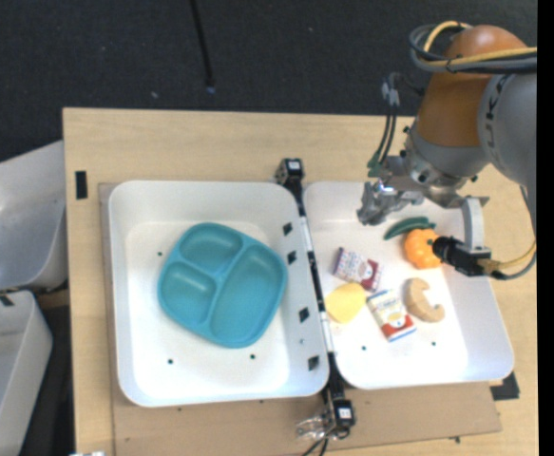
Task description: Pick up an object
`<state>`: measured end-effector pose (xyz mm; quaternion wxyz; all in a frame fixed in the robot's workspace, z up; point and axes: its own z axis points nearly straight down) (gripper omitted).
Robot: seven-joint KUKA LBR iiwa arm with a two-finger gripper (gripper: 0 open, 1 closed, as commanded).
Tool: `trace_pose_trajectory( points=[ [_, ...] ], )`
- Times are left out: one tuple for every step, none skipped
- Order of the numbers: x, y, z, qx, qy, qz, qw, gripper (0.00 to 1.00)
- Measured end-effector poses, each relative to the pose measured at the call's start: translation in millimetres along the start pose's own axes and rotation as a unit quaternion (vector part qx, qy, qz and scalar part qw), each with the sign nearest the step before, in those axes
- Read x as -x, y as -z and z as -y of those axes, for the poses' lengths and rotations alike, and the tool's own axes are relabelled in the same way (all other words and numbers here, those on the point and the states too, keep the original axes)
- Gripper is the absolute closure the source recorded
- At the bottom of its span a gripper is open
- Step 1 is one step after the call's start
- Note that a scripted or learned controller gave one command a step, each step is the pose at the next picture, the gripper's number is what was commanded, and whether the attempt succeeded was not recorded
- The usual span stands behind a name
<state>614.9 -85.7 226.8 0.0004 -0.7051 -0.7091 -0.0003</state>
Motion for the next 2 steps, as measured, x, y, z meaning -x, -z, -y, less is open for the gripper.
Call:
trace_pose_trajectory(
  points=[
    [-61.6, 5.6, -8.8, 0.001, 0.001, 0.0, 1.0, 1.0],
    [-118.6, -0.2, -15.8, 0.001, 0.001, 0.0, 1.0, 1.0]
  ],
)
